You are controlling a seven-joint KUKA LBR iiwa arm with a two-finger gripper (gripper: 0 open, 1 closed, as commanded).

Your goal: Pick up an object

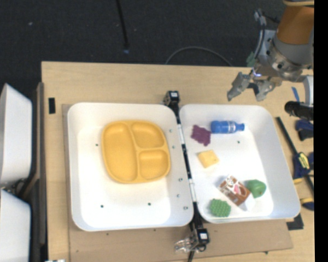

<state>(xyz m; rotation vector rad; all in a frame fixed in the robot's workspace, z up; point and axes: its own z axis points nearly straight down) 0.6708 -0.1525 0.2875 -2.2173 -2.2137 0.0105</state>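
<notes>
On my surface (54,86) two bins sit side by side, touching along the middle of the frame. The left bin (76,201) holds a divided tray (135,150) near its centre. In the right bin (279,162), a bottle (226,127) lies at the upper middle, a toy piece (201,135) just left of it, a block (208,159) below that. Along the lower edge lie a bumpy ball (220,207), a packet (234,191) and a round fruit (256,188). My tool (250,87) hangs above the right bin's upper right corner.

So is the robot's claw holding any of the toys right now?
No, nothing is held. The gripper hangs open above the back edge of the right bin, with empty space between its fingers. The blue bottle lies in the bin.
</notes>
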